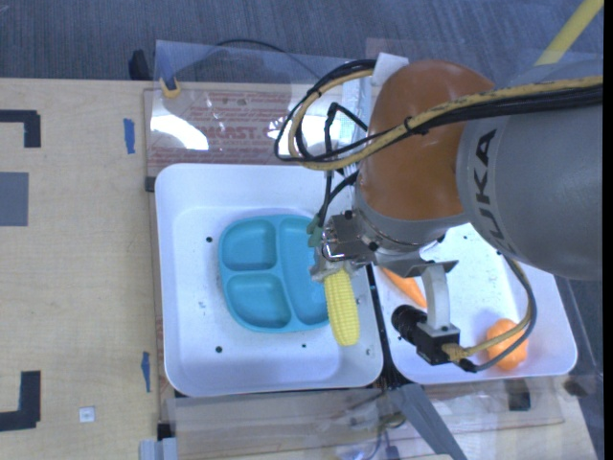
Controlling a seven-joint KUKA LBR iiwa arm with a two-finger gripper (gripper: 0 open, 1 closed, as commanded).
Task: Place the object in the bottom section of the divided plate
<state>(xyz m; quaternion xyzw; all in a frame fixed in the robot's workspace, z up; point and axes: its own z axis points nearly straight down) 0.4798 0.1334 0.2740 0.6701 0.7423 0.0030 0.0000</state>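
The arm (pixel 498 161) reaches in from the right and covers the middle of the desk (pixel 67 257), where the two white bins meet. The left bin (pixel 182 286) holds the blue plate (pixel 263 276), which has three sections; all the sections I can see are bare. The right bin (pixel 551 353) holds an orange thing (pixel 508 343) and, I think, a carrot (pixel 402 284), partly hidden.

The corn (pixel 342 305) hangs upright under the wrist, at the plate's right edge, close to the wall between the bins. The jaws (pixel 330 257) are just above its top end, but the wrist hides them, so I cannot tell if they are wide, narrow or closed on the corn.

In my judgement the task is not finished: the corn is at the plate's rim, not lying inside a section. A short move to the left is what remains, then the release.

Room is tight on the right, by the bin wall. To the left, over the plate, the way is open.
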